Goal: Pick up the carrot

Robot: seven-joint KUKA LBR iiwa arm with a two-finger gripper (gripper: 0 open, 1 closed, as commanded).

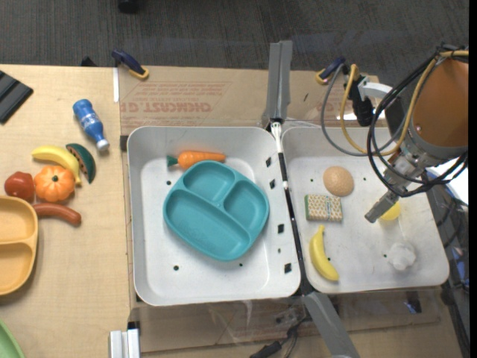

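Note:
The carrot [197, 157] is orange with a green stub at its left end. It lies flat in the left bin [145, 222], near the back wall, touching the far rim of a teal divided plate [216, 209]. My gripper [378, 210] hangs low over the right bin [358, 274], far to the right of the carrot. A small yellow item [390, 212] sits right against the gripper's tip; whether it is gripped or just lying there is unclear.
The right bin also holds a tan egg [337, 180], a speckled cracker block [324, 208], a banana [323, 253] and a small white lump [402, 256]. On the bench at left lie a blue bottle [91, 125], toy fruit [54, 183] and a yellow tray [15, 245].

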